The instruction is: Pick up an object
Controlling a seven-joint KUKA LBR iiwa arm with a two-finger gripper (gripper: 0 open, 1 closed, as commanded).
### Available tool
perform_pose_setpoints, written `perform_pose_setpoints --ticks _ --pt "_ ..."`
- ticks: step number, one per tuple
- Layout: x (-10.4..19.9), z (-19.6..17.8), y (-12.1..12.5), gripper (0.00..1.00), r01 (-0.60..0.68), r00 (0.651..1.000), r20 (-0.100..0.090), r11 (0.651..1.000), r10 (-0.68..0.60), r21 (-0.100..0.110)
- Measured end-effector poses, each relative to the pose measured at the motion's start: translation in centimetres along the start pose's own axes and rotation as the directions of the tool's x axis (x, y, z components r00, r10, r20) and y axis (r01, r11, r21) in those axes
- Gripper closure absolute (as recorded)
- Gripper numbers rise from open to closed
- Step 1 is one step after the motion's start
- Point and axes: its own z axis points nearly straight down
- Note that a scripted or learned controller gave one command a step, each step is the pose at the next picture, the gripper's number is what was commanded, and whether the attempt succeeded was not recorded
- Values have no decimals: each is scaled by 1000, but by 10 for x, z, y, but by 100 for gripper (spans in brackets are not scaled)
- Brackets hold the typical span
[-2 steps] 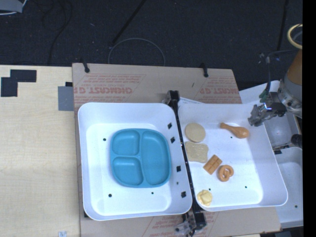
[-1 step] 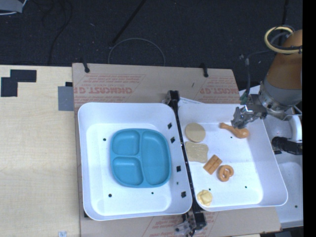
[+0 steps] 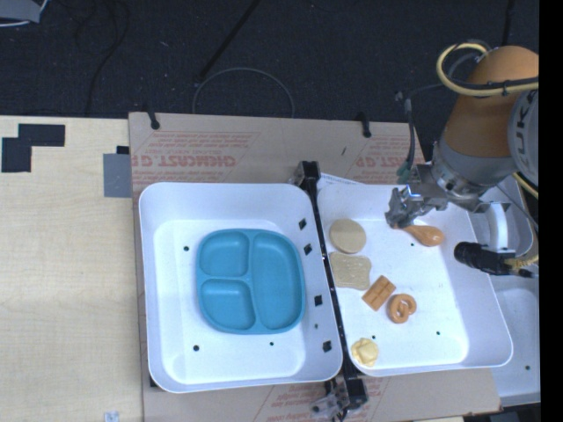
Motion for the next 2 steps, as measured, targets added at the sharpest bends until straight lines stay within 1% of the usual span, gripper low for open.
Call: perform_pose_setpoints --ticks 1,2 --pt "47 -3 0 100 -1 1000 2 1000 1 1" --pt "107 1 -17 100 0 1000 1 1000 0 3"
